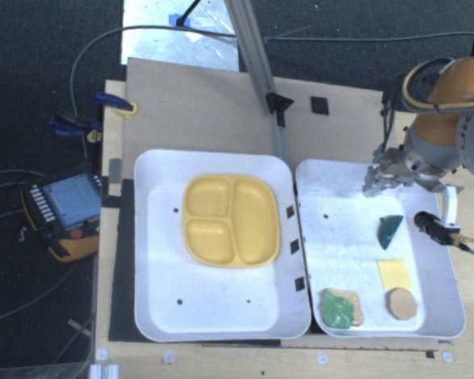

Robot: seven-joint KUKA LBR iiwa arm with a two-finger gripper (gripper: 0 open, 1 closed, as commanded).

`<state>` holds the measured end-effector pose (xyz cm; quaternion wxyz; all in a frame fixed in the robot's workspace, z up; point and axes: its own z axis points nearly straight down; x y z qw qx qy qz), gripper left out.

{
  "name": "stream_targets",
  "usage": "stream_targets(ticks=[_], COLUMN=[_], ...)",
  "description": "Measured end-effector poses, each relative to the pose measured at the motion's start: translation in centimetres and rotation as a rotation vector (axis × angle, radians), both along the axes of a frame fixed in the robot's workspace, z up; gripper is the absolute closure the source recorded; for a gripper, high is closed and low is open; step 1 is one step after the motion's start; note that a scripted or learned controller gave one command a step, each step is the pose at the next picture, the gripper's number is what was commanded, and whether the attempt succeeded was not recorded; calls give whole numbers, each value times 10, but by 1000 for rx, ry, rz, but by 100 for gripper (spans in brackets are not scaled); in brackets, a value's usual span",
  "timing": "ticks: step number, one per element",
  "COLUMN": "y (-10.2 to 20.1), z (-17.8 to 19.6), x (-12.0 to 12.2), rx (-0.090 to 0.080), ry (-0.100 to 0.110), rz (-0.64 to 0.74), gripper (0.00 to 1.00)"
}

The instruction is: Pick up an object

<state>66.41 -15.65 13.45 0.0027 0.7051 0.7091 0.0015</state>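
Over the right bin's (318,182) far edge: claw (376,185) hangs on the grey arm (456,119), can't tell its state at this resolution. Relative to that bin: dark green wedge (390,229) mid-right, near the claw but apart; yellow square (394,275) below it; tan round piece (401,304) and green leafy item (339,308) along the near wall. Left bin (148,300) holds a yellow divided plate (231,221).

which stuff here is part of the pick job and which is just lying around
Job:
end effector
dark green piece
yellow square
round tan piece
green piece on a tan slab
right bin

Lying about:
yellow divided plate
left bin
blue-screened handheld unit
clamps
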Motion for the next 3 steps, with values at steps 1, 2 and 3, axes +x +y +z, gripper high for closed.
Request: stream_targets(ticks=[1, 2, 3], y=[4, 4, 60], z=[45, 85, 97], x=[-1, 0, -7], rx=[1, 1, 3], ry=[0, 0, 3], rz=[-1, 0, 5], gripper=[100, 100, 100])
